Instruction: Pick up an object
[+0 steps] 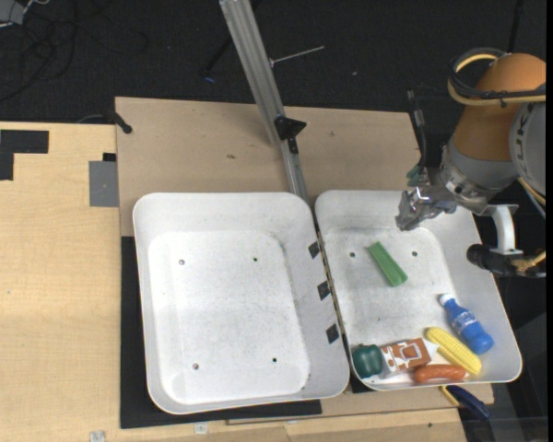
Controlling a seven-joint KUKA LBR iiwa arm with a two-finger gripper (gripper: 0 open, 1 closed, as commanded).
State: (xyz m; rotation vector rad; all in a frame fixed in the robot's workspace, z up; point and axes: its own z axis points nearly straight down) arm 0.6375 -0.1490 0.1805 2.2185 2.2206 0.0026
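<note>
In the right bin (415, 376) lies a green block (387, 263) near the middle, set at a slant. A blue bottle (466, 326), a yellow corn cob (453, 350), an orange-red piece (439, 373), a white and orange packet (405, 354) and a dark green item (367, 361) crowd the bin's near right corner. My gripper (413, 209) hangs over the bin's far part, up and right of the green block, with nothing seen in it.
The left bin (223, 302) sits beside the right one, with black clips (323, 289) along the shared edge. A slanted metal rail (262, 81) rises behind the bins. The wooden bench top (37, 274) spreads out to the left.
</note>
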